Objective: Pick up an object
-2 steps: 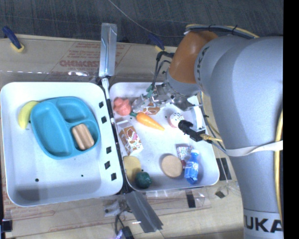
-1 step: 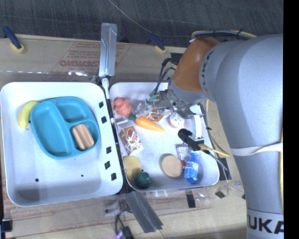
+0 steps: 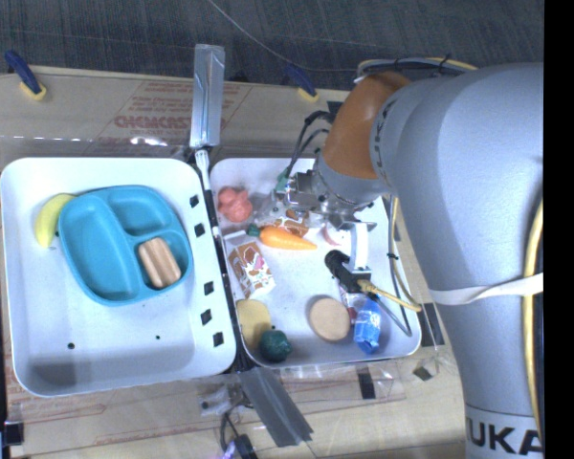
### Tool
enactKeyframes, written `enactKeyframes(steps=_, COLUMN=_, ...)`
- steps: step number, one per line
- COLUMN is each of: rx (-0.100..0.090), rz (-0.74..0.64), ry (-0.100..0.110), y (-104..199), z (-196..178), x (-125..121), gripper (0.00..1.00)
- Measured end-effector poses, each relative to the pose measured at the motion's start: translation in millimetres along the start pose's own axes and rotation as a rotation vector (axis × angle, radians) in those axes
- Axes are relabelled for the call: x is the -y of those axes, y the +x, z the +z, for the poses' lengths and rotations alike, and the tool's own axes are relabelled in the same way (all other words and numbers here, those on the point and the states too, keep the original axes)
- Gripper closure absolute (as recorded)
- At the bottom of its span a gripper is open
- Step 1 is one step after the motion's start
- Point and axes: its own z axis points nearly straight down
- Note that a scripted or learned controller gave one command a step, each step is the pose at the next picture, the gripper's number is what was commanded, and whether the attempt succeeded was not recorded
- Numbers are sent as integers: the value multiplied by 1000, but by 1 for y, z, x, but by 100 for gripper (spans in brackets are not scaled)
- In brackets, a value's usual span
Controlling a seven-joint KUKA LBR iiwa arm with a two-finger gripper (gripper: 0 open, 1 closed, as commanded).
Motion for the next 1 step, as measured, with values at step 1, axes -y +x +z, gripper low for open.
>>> enactKeyframes(steps=1, rx=-1, rz=-74, ry=0, y=2, z=0, x=7, gripper=0)
